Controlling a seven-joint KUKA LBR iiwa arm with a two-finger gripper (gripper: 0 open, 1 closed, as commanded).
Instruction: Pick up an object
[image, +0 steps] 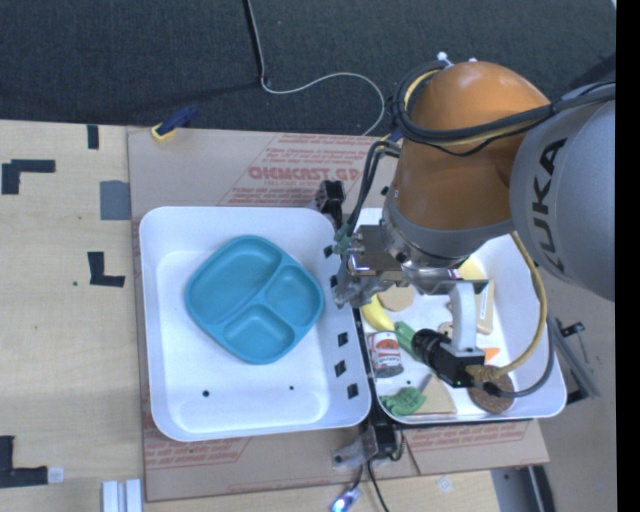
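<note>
The arm (480, 170) hangs over the right bin (520, 290) and hides the jaws, so can't tell their state. Small can (386, 353) and banana (376, 315) sit just below, blue plate (255, 297) off left.

You see a sky-blue divided plate (255, 298) in the white left bin (165, 330). The white right bin (530, 300) holds a yellow banana (375, 316), green leafy pieces (405, 402), a small can (386, 354) with a red-and-white label, and a brown speckled disc (490, 392). The arm (470, 150) shows an orange band above grey. The brown cardboard (290, 170) under the bins carries red lettering.
</note>
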